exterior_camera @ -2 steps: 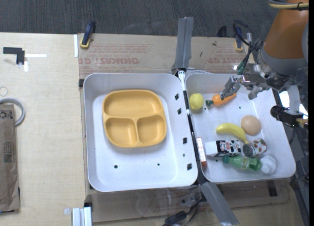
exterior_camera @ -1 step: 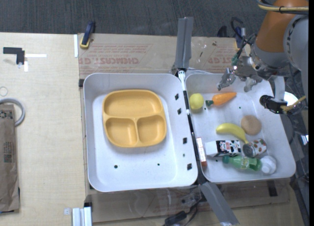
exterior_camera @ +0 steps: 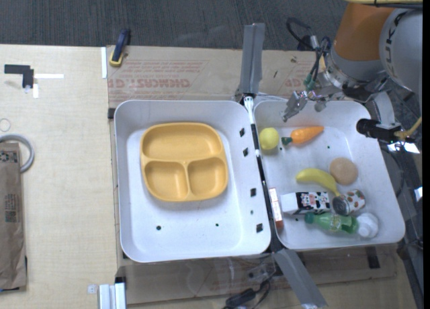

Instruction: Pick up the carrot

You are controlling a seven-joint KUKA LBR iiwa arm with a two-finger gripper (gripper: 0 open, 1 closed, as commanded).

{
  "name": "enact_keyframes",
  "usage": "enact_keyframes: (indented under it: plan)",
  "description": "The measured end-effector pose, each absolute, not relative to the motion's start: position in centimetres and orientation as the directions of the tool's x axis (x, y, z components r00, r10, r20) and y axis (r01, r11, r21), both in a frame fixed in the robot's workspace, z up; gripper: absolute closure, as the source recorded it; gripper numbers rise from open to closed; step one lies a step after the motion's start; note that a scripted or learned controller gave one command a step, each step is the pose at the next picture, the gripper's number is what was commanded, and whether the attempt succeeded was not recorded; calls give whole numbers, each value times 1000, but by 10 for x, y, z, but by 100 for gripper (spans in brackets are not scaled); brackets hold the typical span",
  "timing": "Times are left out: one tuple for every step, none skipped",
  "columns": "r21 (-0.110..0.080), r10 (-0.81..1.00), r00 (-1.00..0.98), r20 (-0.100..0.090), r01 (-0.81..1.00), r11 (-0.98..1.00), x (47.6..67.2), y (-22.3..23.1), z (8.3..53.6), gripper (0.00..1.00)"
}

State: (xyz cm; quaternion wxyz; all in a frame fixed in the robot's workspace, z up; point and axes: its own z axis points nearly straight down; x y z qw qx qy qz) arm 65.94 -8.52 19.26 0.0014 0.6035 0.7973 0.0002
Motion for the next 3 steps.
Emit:
enact_keyframes:
  plan:
    - [3, 967, -256, -2, 967, 256, 660, -159, 101, 0]
    - [7, 967, -253, -5, 967, 253, 661, -160, 113, 100]
    - [2, 895, -447, -3, 895, 447, 615, -200, 211, 100]
